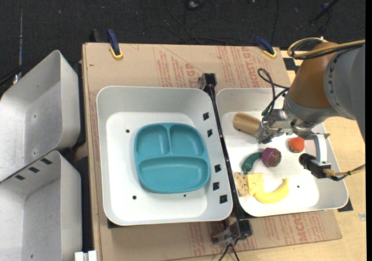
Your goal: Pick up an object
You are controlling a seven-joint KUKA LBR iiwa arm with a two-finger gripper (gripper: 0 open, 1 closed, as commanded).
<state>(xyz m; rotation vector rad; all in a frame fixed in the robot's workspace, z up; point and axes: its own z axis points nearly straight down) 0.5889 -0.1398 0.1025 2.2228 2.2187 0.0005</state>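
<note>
Right, arm (325, 88) is over the right bin (331, 199), wrist low near the bin's back half. Gripper (268, 129) sits just beside the tan cylinder (246, 123), at its right end. Can't tell the pincer's state: wrist housing and cables cover that part.

Candidates, all in the right bin:
- Tan cylinder: nearest the gripper. Long axis runs left-right with a slight drop to the right, lying on its side. Looks rigid and light, probably smooth, so it may roll. I'd pinch across the short axis, mid-length, jaws square to the long axis.
- Purple ball (271, 157): round, no axis to speak of. Likely a hard plastic toy; it could squirt out of a shallow pinch. Take it across the widest part.
- Orange ball (297, 145): small, near the right wall, close under the wrist. Same handling.
- Green piece (251, 162): curved, touching or just beside the purple ball, axis roughly diagonal. Crowded approach.
- Banana (273, 192): curved, ends point up, long axis left-right along the front of the bin. Grab mid-arc, across the width.
- Cheese (253, 184) and cracker (239, 183): flat on the floor, hard to get under.

Blue tray (171, 158) in the left bin is wide and flat, a poor target.

Best bet by my read: the cylinder, given the gripper's position.
</note>
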